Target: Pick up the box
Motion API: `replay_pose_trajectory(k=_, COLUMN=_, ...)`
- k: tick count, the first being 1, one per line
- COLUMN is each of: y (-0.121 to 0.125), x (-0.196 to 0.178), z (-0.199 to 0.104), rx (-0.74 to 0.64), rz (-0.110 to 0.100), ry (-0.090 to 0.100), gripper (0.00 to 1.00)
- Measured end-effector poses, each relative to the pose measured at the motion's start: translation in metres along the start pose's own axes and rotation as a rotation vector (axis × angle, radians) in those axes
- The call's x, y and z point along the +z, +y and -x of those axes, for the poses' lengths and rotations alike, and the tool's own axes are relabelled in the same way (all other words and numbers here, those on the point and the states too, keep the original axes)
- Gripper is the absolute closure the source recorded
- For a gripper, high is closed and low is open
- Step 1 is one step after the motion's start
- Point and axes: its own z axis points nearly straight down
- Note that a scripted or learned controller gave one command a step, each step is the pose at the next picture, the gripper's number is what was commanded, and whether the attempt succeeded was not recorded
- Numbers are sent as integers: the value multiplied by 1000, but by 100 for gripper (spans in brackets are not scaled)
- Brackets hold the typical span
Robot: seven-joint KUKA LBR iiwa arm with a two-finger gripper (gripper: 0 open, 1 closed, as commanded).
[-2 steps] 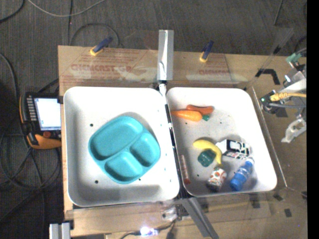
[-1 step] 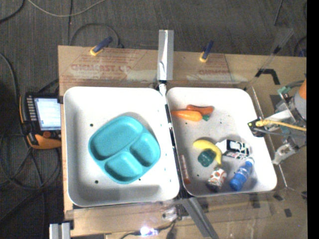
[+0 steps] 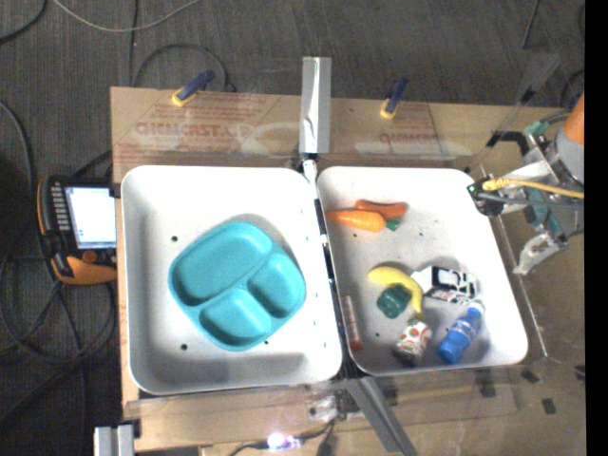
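The box [image 3: 453,281] is small, black and white, and lies flat in the right bin [image 3: 494,255] toward its right side, just right of a yellow banana [image 3: 400,281]. My gripper [image 3: 543,228] hangs at the view's right edge, just outside that bin's right rim, up and to the right of the box and well apart from it. Nothing shows in it.
In the right bin are two orange carrots [image 3: 366,217] at the back, a green piece [image 3: 391,302] under the banana, a small can [image 3: 411,342] and a blue bottle [image 3: 461,335] at the front. The left bin [image 3: 142,255] bears a teal divided plate [image 3: 237,283].
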Motion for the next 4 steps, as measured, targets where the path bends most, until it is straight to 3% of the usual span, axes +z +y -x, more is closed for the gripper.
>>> replay_pose_trajectory(k=1, y=-40, x=-114, z=16, rx=-21, rz=3, ry=2, gripper=0)
replay_pose_trajectory(k=2, y=-40, x=-122, z=16, rx=-23, rz=4, ry=-3, gripper=100)
replay_pose_trajectory(k=3, y=-96, x=72, z=-14, rx=-52, rz=-2, ry=-2, gripper=100)
replay_pose_trajectory(k=4, y=-41, x=188, z=-76, rx=-3, rz=1, ry=1, gripper=100)
